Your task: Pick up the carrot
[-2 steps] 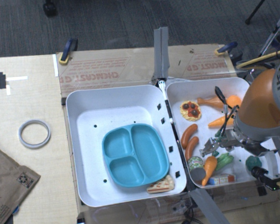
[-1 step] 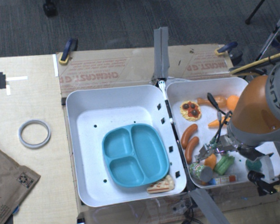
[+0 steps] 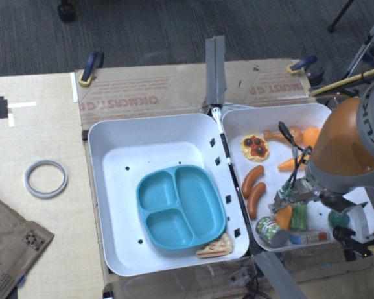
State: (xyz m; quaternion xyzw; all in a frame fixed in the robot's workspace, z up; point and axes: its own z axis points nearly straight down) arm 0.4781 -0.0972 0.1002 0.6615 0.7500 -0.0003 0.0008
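Observation:
In the right bin (image 3: 234, 125), my gripper (image 3: 288, 203) hangs low over the front middle, among the food items. A small orange piece (image 3: 284, 218) lies right under its tip, touching or nearly touching it; I cannot tell whether it is gripped. A tapered orange carrot-like piece (image 3: 288, 164) lies further back, beside the arm's wrist. More orange shapes (image 3: 308, 135) sit at the bin's back, partly hidden by the orange band of the arm.
Two sausages (image 3: 253, 185) and a small pizza (image 3: 254, 147) lie left of the gripper. A green can (image 3: 267, 228), a green item (image 3: 299, 217) and a tube (image 3: 308, 237) crowd the front. The left bin (image 3: 112, 185) holds a blue divided plate (image 3: 179, 206) and a toast slice (image 3: 215, 247).

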